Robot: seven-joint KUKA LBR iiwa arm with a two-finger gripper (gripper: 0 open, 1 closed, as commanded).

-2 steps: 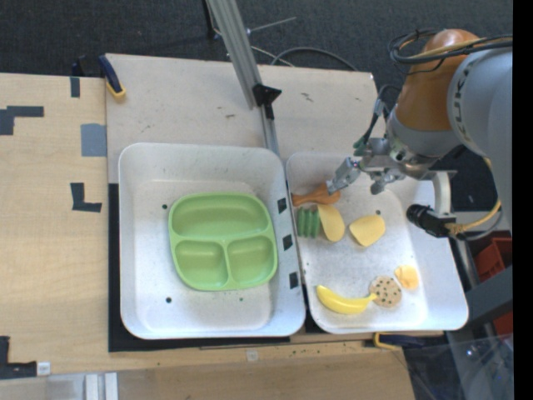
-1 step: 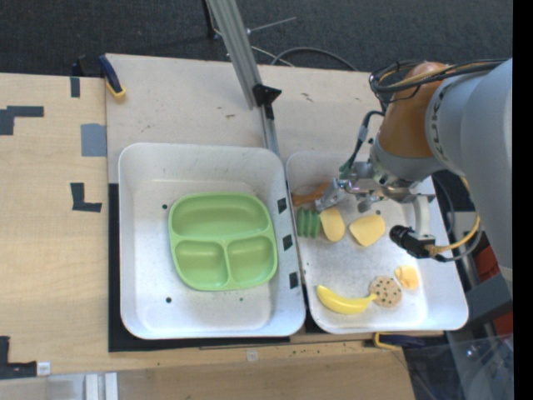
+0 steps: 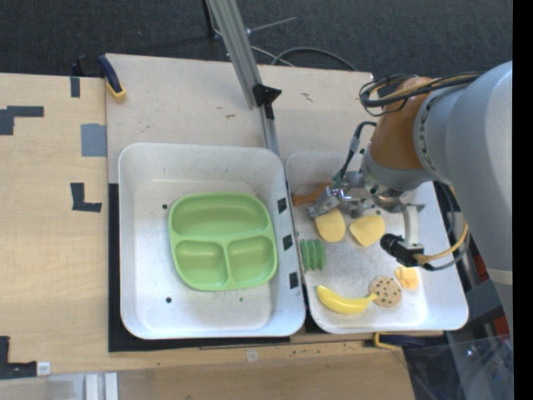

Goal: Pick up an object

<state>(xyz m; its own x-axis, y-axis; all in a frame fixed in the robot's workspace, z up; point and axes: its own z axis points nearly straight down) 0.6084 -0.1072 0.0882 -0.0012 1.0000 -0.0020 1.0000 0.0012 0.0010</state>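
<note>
My gripper [image 3: 348, 200] hangs low over the back half of the right bin [image 3: 441, 311], below the arm's orange band. Two pale yellow pieces lie just in front of it, one on the left [image 3: 330, 227] and one on the right [image 3: 367, 230], both very close to the gripper's tip. An orange stick-like piece [image 3: 302, 197] pokes out to the gripper's left, by the bin's wall. Nearer the front lie a green ridged piece [image 3: 312, 254], a yellow banana [image 3: 341, 301], a speckled round cookie [image 3: 385, 291] and a small orange block [image 3: 408, 277].
The left bin [image 3: 137, 223] holds a green divided plate [image 3: 222, 240]. A grey metal pole [image 3: 237, 44] slants down to the divider between the bins. The arm's bulky grey body [image 3: 479, 148] covers the right bin's far right side, with cables looping beside it.
</note>
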